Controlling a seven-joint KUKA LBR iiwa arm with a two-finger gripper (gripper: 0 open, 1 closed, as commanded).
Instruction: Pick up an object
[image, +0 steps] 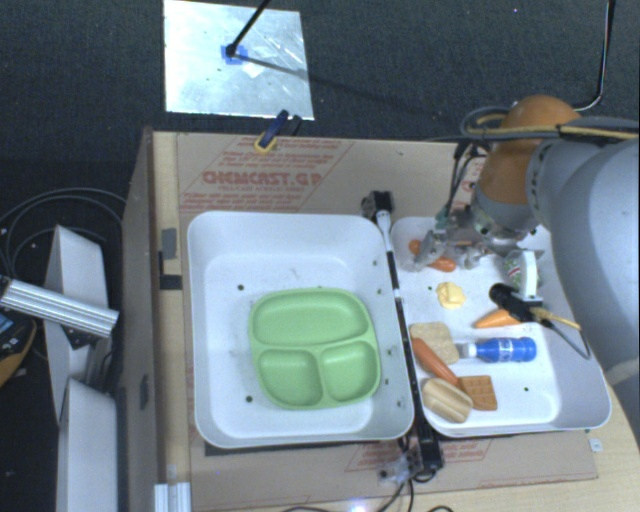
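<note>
Cardboard covers your bench under both bins. Your gripper (440, 245) sits low at the far end of the right bin (575, 395), just above a small orange piece (441, 265); its grip I cannot tell. Nothing looks lifted yet, so picking remains.

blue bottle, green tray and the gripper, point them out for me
blue bottle (505, 349), camera view, middle of its blue body
green tray (314, 346), camera view, the ridge between its compartments
gripper (441, 250), camera view, between its fingertips

Arm (590, 230) cut off at right — wrist covers small orange object (441, 265).
</note>
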